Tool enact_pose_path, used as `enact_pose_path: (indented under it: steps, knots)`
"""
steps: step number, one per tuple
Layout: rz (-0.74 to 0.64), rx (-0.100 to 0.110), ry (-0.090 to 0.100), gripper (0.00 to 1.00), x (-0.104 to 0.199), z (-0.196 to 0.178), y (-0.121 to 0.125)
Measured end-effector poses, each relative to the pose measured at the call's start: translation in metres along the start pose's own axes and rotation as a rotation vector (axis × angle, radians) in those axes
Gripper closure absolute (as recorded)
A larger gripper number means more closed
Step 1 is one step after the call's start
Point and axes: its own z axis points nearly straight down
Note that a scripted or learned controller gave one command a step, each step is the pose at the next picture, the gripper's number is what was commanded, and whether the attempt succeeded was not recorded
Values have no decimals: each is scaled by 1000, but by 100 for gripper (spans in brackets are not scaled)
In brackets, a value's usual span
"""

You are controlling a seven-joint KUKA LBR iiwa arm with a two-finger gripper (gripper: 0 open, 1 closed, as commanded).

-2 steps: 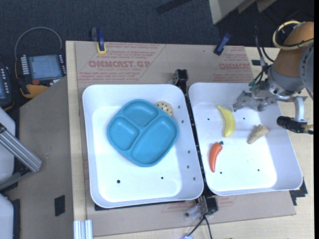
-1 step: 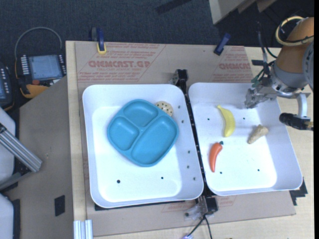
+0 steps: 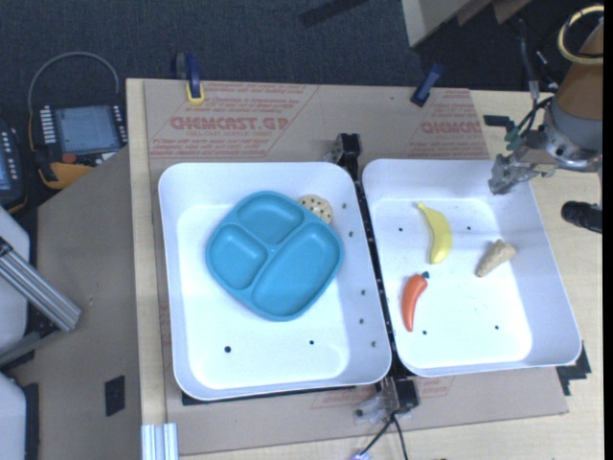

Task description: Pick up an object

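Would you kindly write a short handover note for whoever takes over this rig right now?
Gripper: over the right white bin's far right corner, nothing seen held.
Right bin: yellow toy banana, orange toy carrot, beige wedge-shaped piece.
Left white bin: blue divided plastic plate, round tan cookie behind it.
Done: nothing picked.
Left: grasp and lift an object.

A dark blue-grey carpet (image 3: 239, 27) covers the floor beyond the bench; a brown cardboard sheet (image 3: 287, 113) printed with red lettering lies on the bench top, held by a yellow-tipped clamp (image 3: 194, 89); a small screened handheld unit (image 3: 84, 127) with a looped cable sits at the left; an aluminium extrusion bar (image 3: 38, 286) slants below it.
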Motion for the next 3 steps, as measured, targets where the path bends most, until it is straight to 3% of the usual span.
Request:
enact_pose_path:
  steps: [2,3]
  knots:
    - [-1,1,1,100,0,-80,6]
    - [-6,8,6,100,54,-91,-5]
